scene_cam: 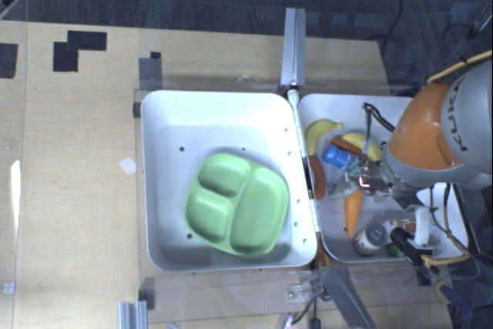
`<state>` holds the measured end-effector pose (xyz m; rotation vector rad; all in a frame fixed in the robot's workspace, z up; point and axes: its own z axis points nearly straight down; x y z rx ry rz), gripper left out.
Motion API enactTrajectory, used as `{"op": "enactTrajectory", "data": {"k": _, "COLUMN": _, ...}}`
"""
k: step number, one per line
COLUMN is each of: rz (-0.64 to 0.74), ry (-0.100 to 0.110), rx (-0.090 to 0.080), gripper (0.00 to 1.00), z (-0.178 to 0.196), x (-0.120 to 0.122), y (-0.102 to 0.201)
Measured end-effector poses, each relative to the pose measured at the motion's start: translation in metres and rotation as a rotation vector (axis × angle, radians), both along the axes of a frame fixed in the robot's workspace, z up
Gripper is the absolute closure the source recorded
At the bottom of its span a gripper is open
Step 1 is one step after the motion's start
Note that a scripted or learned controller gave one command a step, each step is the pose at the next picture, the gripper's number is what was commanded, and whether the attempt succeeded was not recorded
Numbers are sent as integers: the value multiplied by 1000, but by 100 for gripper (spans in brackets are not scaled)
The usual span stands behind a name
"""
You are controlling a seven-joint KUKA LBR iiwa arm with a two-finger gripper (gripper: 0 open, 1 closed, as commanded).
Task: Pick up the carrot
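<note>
From above, the left bin (158, 166) holds a green divided tray (237, 203), lying slightly toward its near side with three compartments showing. The right bin (327, 243) is crowded. A yellow banana (322, 132) lies at its far left, with a blue object (337, 157) just beside it on the near side and a reddish-orange piece between them and the arm. A dark red, long thing (316, 177) lies along the bin's left wall. The carrot (353, 212) lies near the middle of the right bin, running near to far, with its far end close under the gripper (367, 182). Just near of the carrot stands a small jar or can with a grey top (371, 237).

The arm (431, 139) reaches in from the right, its orange band covering the bin's far right part. Whether the claw is apart or together cannot be told, and the carrot is not seen held.
</note>
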<state>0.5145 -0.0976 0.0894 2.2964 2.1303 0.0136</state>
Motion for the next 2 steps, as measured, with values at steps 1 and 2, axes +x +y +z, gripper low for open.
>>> {"op": "enactTrajectory", "data": {"k": 1, "rz": 2, "ry": -9, "rx": 0, "gripper": 100, "z": 13, "x": 3, "y": 1}}
{"op": "enactTrajectory", "data": {"k": 2, "rz": 112, "ry": 7, "rx": 0, "gripper": 100, "z": 104, "x": -26, "y": 56}}
